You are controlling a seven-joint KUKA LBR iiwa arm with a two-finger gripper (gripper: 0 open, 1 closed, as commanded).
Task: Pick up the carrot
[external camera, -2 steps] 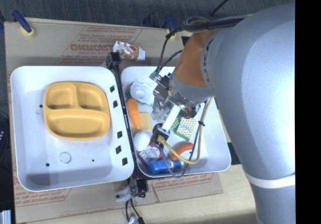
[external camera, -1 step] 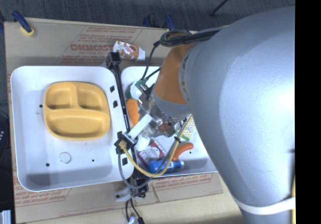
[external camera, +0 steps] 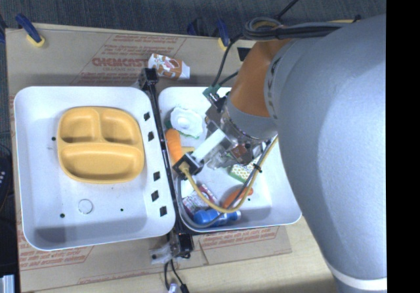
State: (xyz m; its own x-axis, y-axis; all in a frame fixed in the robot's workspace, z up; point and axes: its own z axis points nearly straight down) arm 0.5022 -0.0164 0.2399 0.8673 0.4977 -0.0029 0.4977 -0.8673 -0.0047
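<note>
Your long orange carrot (external camera: 174,145) lies at the left wall of the right-hand shallow white bin (external camera: 283,214), just near of a crumpled white-and-green wrapper (external camera: 186,121). The claw (external camera: 187,165) hangs low just right of the carrot; whether it's apart or together, you cannot tell. Expect trouble if it descends off-centre: it could hit the bin wall or snag the yellow cable (external camera: 210,200).

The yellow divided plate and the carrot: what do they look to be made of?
The yellow plate looks like moulded plastic: one even colour, rounded walls between its compartments, a soft sheen. The carrot, lying at the left edge of the right bin, is smooth and evenly orange, so probably a plastic toy, though the view is too coarse to be sure.
</note>
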